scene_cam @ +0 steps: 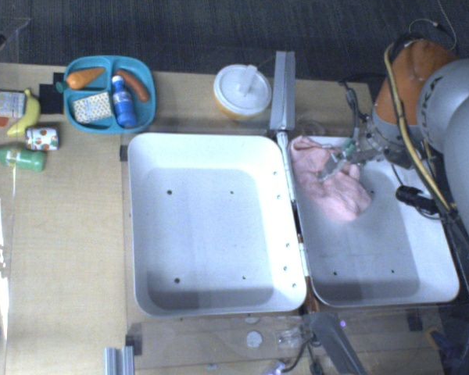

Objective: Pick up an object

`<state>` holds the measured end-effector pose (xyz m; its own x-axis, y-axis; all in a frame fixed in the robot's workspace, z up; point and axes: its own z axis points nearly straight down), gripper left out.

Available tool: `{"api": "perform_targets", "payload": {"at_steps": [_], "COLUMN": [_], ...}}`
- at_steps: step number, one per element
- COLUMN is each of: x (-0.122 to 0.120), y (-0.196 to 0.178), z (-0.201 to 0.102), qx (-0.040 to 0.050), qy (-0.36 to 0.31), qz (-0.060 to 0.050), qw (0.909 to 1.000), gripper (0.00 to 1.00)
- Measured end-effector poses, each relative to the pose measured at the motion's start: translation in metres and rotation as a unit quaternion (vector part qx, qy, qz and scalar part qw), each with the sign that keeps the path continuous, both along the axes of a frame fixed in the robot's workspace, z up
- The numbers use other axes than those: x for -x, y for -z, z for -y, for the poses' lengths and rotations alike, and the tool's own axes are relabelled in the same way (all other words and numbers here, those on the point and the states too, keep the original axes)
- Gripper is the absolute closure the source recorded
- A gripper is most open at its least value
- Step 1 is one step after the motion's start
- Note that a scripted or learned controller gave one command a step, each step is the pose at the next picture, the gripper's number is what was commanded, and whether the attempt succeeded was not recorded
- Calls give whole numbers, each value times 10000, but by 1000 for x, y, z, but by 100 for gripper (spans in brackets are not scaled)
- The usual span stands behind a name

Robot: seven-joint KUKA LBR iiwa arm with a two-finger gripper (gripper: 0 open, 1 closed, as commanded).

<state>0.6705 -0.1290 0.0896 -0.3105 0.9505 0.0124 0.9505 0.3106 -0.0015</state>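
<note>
I start with the two white bins: the left bin (211, 225) and the right bin (383, 248), which my arm (445, 108) enters from about three o'clock. The only pickable thing in the bins is a crumpled pink cloth (332, 182), lying in the right bin's upper left corner, toward eleven o'clock from that bin's centre and close against the divider wall. Its long axis runs roughly from eleven to five o'clock.

The relation I care about: my gripper (338, 162) sits right over the cloth's upper half, so the cloth lies directly beneath and slightly toward seven o'clock of the tool. I judge the coming move needs almost no sideways travel, mostly a descent and a close. I cannot tell how wide the gripper stands, nor whether any fabric is caught.

Beyond the bins, at ten o'clock, a blue divided tray (109, 94) holds toy food, and a lidded cup (242, 91) stands at twelve. A small carton (4, 104) at the far left carries printing too small for me to read.
</note>
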Motion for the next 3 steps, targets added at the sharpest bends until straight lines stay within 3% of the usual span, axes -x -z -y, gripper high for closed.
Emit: {"api": "perform_targets", "payload": {"at_steps": [1, 2, 3], "x": [22, 60, 55], "y": [-3, -2, -3], "z": [-15, 14, -29], "qx": [58, 63, 73], "qy": [231, 608, -361], "qz": [66, 103, 124], "qw": [9997, 9981, 9992], "gripper": [0, 0, 0]}}
